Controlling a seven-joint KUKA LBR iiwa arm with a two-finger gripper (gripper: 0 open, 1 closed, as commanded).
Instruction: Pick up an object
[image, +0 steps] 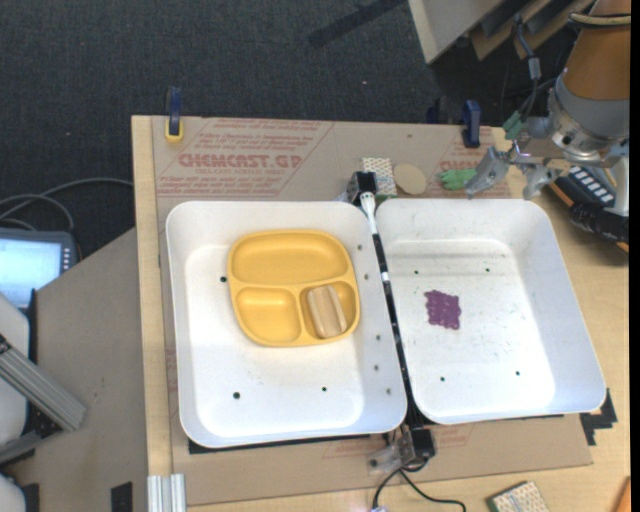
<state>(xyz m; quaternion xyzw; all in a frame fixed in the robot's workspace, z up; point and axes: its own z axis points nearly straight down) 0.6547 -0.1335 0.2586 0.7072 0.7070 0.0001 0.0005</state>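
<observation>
The end effector (508, 168) hovers above the far edge of the right white bin (560, 300), fingers spread and holding nothing. A small purple lumpy object (443, 308) lies mid-bin. The left white bin (200, 360) contains a yellow three-compartment plastic tray (290, 262) with a tan wooden block (323, 311) in its near-right compartment.

Both bins (195, 300) are white, flecked with small dark dots. A yellow plate (290, 262) holds a tan block (324, 310); a purple patch (443, 308) marks the right bin, and the board (250, 160) behind carries red lettering
</observation>
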